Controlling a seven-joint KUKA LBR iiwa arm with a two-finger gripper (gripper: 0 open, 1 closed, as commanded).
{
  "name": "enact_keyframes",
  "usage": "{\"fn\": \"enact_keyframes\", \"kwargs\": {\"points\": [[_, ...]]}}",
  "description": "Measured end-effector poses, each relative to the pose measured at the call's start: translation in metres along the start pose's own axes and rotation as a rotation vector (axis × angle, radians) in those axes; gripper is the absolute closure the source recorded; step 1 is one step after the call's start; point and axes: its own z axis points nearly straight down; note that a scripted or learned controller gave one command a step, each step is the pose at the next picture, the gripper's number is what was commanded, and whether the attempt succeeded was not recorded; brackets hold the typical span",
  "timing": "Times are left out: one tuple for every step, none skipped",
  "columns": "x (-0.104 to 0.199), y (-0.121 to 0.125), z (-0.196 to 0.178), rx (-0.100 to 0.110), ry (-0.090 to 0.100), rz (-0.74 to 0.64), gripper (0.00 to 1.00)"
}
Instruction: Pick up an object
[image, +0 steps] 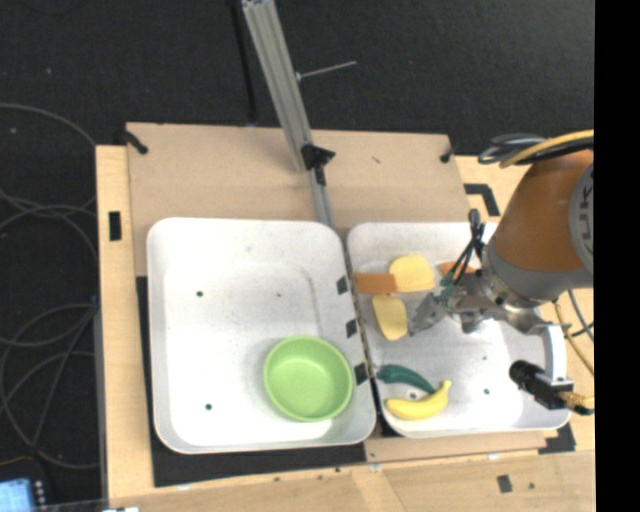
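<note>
The right bin (500, 400) holds several objects. A yellow rounded piece (412, 272) lies near its far left, with an orange-brown block (374, 284) beside it at the bin's left wall. A second pale yellow piece (390, 319) lies just below them. A banana (418, 402) rests by the near wall, touching a dark green item (404, 376). My gripper (436, 306) hangs low over the right bin, just right of the pale yellow piece and below the rounded one. Nothing is visibly held in it.
The left bin (200, 260) contains a green bowl (308, 377) near its front right corner. A metal pole (285, 90) slants up from between the bins. The arm's orange band (545, 215) covers the right bin's far right side.
</note>
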Motion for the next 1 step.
{"fn": "enact_keyframes", "kwargs": {"points": [[0.0016, -0.0103, 0.0554, 0.002, 0.001, -0.001, 0.00]]}}
